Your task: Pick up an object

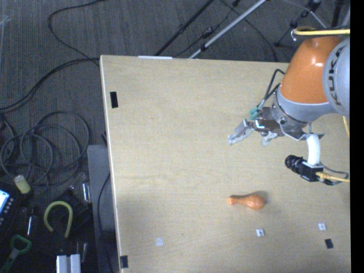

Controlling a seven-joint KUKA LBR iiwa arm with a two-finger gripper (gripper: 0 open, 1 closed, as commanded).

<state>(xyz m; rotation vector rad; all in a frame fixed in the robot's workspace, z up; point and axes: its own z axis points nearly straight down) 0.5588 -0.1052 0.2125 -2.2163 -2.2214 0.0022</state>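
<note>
Gourd (248,201), a small orange piece with a round bulb at the right and a thin neck tapering to the left, lies on its side on the pale board (170,152), toward the lower right. By its look it is a toy of plastic or rubber, so probably light, smooth and a little slippery, and unlikely to break. Lying on a curved side, it may roll or spin away if touched off-centre. The best hold is judged to be across the bulb near where it narrows, with the fingers closing from the near and far sides, square to its long axis. The neck alone looks too thin and tapered to hold firmly.

Above it and slightly right, well apart, hangs the gripper (249,133), its two pale fingers pointing left and spread, with nothing between them. Behind it rises the arm (310,78) with its orange band. A few small markers (260,232) sit on the board below the gourd. Cables (45,147) lie on the dark floor to the left.
</note>
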